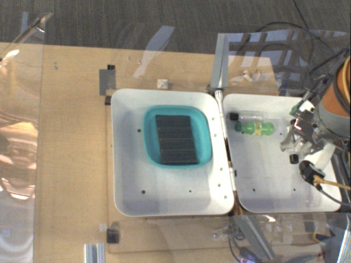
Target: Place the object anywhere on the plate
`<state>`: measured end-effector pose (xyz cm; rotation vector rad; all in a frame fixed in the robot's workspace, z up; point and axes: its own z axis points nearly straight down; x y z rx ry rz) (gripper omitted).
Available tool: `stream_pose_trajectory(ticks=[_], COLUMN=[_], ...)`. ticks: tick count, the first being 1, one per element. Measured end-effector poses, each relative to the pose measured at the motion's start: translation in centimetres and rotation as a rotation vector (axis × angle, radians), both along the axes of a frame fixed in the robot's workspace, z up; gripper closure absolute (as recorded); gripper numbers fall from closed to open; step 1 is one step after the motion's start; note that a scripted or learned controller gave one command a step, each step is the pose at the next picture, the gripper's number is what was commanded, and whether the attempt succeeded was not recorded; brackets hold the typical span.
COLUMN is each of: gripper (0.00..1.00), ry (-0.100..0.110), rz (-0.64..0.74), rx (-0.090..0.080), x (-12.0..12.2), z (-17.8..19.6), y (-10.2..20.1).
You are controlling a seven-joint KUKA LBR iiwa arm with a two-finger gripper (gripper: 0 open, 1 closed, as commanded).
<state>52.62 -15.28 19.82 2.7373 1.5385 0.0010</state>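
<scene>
Plainly the pick has not begun: the bottle (253, 124), clear with a green base and black cap, lies on its side near the back of the right bin (263, 185), while the plate (204, 141), teal with a dark mat, sits in the left bin (131, 185). Well apart from the bottle, the gripper (299, 138) hangs over the right bin's right edge, its state impossible to tell. Next, I judge, it must move left over the bottle and descend.
</scene>
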Motion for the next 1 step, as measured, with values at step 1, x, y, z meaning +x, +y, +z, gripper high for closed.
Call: stream_pose_trajectory(ticks=[1], gripper=[1.0], ry=[-0.001], rz=[0.195], rx=[0.001], x=[-2.89], z=[0.22], y=[7.82])
